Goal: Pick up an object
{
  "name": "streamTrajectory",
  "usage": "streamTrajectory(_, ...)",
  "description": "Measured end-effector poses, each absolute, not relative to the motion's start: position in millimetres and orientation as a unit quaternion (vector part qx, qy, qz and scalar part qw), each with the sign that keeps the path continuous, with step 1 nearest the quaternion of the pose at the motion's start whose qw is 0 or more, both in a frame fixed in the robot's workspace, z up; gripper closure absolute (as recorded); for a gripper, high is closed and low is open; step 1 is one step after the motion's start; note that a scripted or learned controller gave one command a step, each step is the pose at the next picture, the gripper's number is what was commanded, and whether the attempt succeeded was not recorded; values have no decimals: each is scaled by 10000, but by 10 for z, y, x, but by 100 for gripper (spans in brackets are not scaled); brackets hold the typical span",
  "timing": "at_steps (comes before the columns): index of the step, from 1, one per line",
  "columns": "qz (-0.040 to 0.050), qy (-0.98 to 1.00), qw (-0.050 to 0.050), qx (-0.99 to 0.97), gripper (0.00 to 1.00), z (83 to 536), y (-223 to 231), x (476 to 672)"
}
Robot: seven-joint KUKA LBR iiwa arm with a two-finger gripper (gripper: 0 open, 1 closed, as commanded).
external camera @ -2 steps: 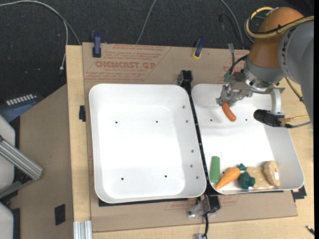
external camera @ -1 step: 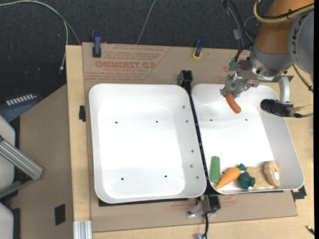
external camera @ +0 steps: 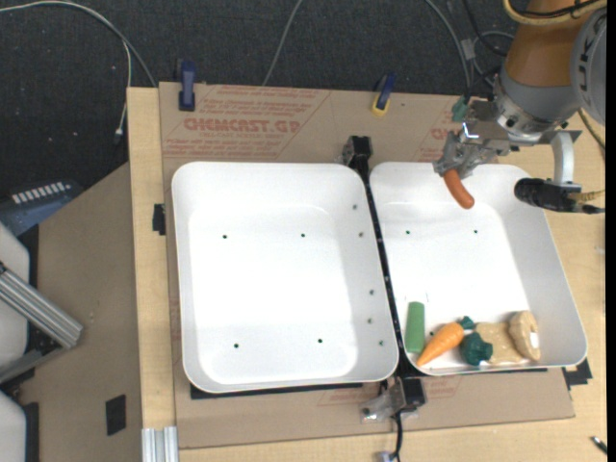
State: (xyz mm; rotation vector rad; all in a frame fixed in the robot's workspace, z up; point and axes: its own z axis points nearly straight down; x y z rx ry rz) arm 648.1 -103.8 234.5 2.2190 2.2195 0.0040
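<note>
Gripper (external camera: 460, 165) sits over the far edge of the rt bin (external camera: 549, 258), clenched on a small orange-red sausage-shaped object (external camera: 460, 190). The object is short, rounded at both ends, smooth and slightly glossy, orange toward the top and redder toward the lower tip. It hangs tilted, upper end pinched between the fingers, lower end pointing down and to the view's rt, lifted off the bin floor near the far wall. Arm (external camera: 544, 37) comes in from the upper rt, orange band above the grey wrist. Along the near wall of the rt bin lies a cluster of other items: a green cylinder (external camera: 415, 325) standing roughly lengthwise next to the divider, a toy carrot (external camera: 441, 343) w/ orange body and green top lying at a slant just beside it, a dark teal piece (external camera: 475, 350) touching the carrot's leafy end, a tan flat piece (external camera: 497, 339) behind that, and a beige roundish piece (external camera: 525, 335) at the rt end, close to the corner. Lt bin (external camera: 192, 258) sits beside the rt one, walls touching along the middle. Both rest on a cardboard sheet (external camera: 250, 118) w/ red printing, held by blue clamps (external camera: 187, 83) at the far edge.
</note>
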Motion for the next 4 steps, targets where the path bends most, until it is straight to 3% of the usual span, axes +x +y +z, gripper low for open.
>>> streamTrajectory(2,3,7085,-6,7057,100,2196,-153,6208)
streamTrajectory(4,5,7086,-5,7056,100,2086,866,5746)
